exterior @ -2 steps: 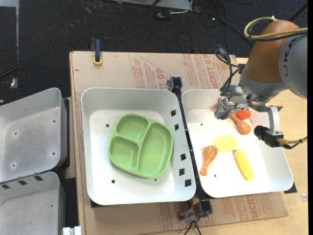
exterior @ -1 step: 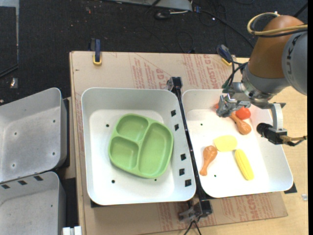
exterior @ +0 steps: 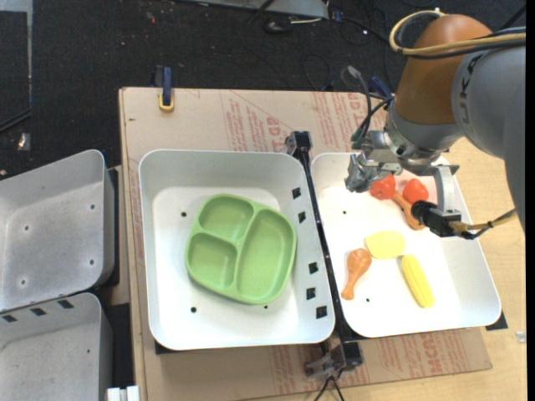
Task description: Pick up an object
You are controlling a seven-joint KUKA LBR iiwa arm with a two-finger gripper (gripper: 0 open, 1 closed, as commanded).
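My fingers [exterior: 365, 176] I cannot tell open or closed (the wrist hides them), low in the right bin [exterior: 476, 307] just beside the red toy [exterior: 384, 189], and they may push it away instead of gripping.

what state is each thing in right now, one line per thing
green plate: right way up, lying flat in the left bin
corn cob: lying on its side in the right bin
yellow slice: lying flat, beside the drumstick
drumstick: lying on its side
red tomato: at the far end of the right bin, right under the gripper
orange piece: lying beside the tomato
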